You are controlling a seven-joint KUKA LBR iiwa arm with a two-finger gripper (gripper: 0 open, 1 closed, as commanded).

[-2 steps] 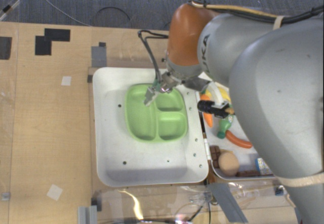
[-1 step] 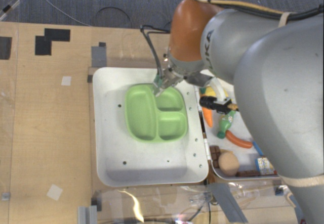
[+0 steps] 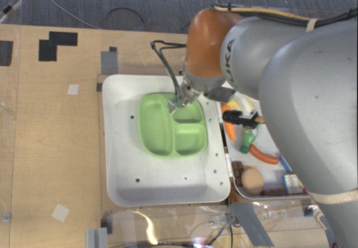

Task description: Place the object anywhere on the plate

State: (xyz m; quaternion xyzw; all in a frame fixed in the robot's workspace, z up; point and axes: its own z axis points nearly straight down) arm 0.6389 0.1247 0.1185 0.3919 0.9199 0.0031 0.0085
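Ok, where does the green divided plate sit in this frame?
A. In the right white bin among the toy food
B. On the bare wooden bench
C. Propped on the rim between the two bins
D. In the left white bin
D: the green plate lies flat on the floor of the left bin, while the toy food lies in the right bin.

from my console the arm (image 3: 279, 68) covered most of the right bin (image 3: 238, 185) and ran off the picture's right and top edges. the gripper (image 3: 180, 100) was too small and blurred against the green plate (image 3: 162, 129) for me to read. the toys (image 3: 251, 149) were half hidden under the arm.
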